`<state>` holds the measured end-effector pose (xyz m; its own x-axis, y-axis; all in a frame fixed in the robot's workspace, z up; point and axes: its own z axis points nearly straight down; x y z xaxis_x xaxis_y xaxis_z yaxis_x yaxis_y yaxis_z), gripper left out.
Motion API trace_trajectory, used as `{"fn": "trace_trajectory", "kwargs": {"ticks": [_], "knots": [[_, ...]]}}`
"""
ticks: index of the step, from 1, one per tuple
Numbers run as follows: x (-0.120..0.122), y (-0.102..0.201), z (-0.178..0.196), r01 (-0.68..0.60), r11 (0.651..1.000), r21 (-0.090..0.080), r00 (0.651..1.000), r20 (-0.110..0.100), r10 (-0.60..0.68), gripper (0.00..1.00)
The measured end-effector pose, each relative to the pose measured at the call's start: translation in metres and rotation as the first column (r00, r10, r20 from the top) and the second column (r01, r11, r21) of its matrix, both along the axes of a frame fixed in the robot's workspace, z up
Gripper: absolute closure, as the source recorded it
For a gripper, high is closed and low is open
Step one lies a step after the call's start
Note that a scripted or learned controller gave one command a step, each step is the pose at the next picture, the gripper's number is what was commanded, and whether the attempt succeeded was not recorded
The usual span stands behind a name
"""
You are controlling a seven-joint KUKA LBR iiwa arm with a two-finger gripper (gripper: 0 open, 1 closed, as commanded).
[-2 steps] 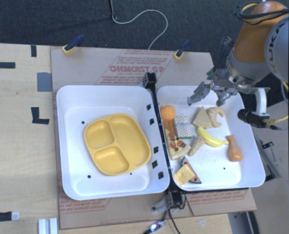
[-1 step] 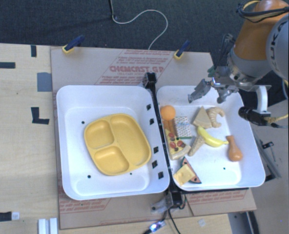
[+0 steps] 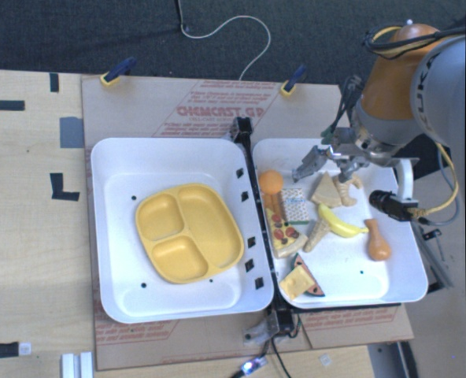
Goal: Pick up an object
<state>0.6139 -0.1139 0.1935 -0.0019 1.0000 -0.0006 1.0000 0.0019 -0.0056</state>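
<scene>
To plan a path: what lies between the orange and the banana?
In the camera view, between orange and banana lie a patterned packet and a bread slice.

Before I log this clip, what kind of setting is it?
Probably a robotics lab grasping bench: two white bins clamped on cardboard, toy food such as a banana beside a yellow divided plate, and taped floor markers.

The robot arm point(image 3: 438, 77) is big, round and grey, with a shiny orange band point(image 3: 394, 73) near its end. Yellow and black cables point(image 3: 445, 181) loop beside it. Its gripper point(image 3: 335, 164) looks like dark grey metal with thin parts, though it is blurry.
</scene>
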Motion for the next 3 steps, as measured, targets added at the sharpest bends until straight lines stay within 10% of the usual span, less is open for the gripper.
{"fn": "trace_trajectory", "kwargs": {"ticks": [2, 3], "knots": [[-0.003, -0.006, -0.108, 0.001, 1.000, -0.002, 1.000, 0.006, -0.001, 0.00], [-0.001, -0.003, -0.096, 0.000, 1.000, 0.003, 1.000, 0.010, 0.000, 1.00]]}}
